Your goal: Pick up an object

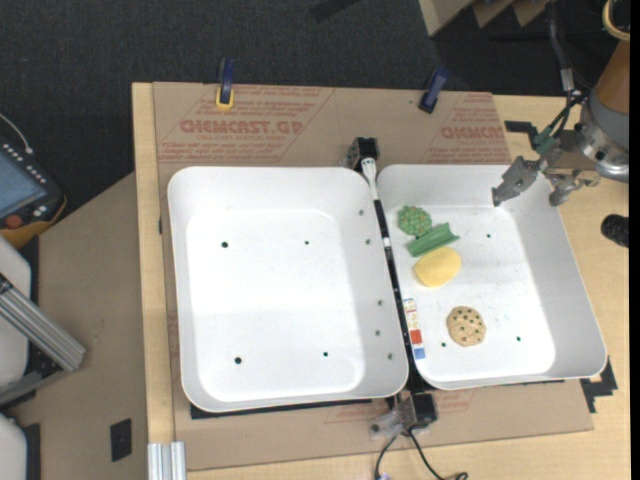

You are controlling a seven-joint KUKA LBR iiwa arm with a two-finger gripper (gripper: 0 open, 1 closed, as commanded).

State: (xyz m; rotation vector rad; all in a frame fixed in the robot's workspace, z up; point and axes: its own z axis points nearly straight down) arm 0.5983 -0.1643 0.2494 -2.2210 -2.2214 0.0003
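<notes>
So the end effector [533, 180] hangs over the far right corner of the right bin [560, 268], fingers spread open with nothing between them. The pickable stuff sits well apart from it, along that bin's left side: a green broccoli piece [421, 224] touching a yellow lump [438, 267] just below it, then a cookie [465, 325] nearer the front. The left bin [200, 298] sits right beside it on the counter [160, 148].

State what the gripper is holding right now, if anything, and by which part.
Nothing is held. The gripper hangs above the right bin's far right corner, nothing between its fingers, apart from the broccoli, yellow piece and cookie.
</notes>
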